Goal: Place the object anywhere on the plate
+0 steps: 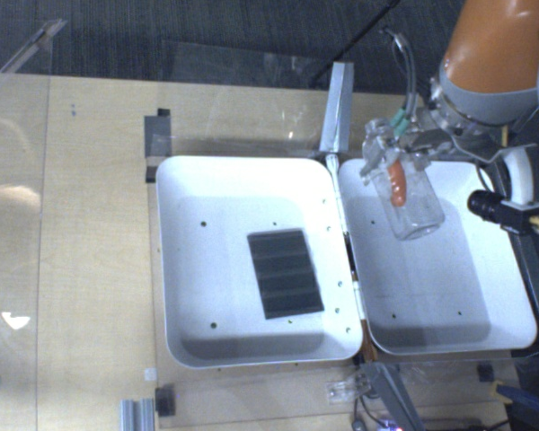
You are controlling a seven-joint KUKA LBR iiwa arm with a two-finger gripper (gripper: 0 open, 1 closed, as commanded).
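The gripper [405, 201] hangs over the far left corner of the right bin [485, 321], and its jaws are closed around the object [397, 185]. This is a small orange-red piece, longer than it is wide. It stands nearly upright between the clear fingers [424, 215] and shows through them. It sits high in the grasp, nearer the wrist than the tips. Whether the tips touch the bin floor below cannot be told.

The plate [286, 273] is a dark ribbed rectangle. It lies to the left of the jaws and nearer the camera, well apart from them. It rests flat in the middle of the left bin [189, 241], turned a little off square with the bin walls. The two bins' adjoining rims run between the jaws and the plate, just to the left of the jaws.

Behind the jaws and to their right, the arm [508, 34] rises toward the corner of the view, its orange band above the grey wrist. A grey metal post [338, 106] stands just left of the jaws, at the far end of the seam between the bins. The bench [81, 268] spreads out beyond the left bin, far from the jaws.
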